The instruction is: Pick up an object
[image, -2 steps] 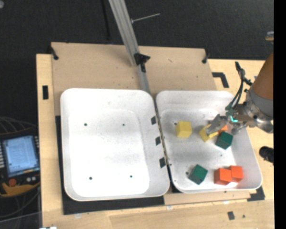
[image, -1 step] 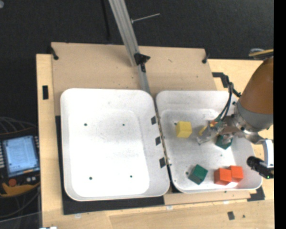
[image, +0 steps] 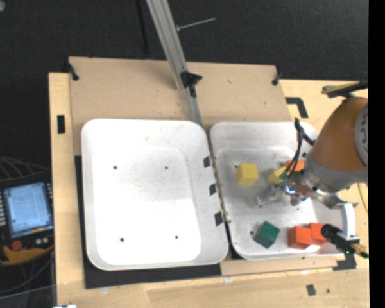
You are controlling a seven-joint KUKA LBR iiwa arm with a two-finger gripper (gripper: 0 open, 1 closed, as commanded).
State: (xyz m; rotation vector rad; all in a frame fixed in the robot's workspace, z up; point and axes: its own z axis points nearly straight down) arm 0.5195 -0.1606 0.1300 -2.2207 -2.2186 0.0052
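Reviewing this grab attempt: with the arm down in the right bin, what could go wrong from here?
1. The gripper sits low between blocks, with the yellow block off to its left, so it may close on nothing.
2. The orange block and green block lie close to the right bin's front wall, where a grab could jam against the rim.

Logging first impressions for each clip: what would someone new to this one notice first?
The grey arm with its orange band reaches in from the right over the right bin, its gripper low near the bin's middle. Bright blocks are scattered in that bin: a yellow block left of the gripper, a green block and an orange block near the front edge. The left bin is a plain white expanse beside it.
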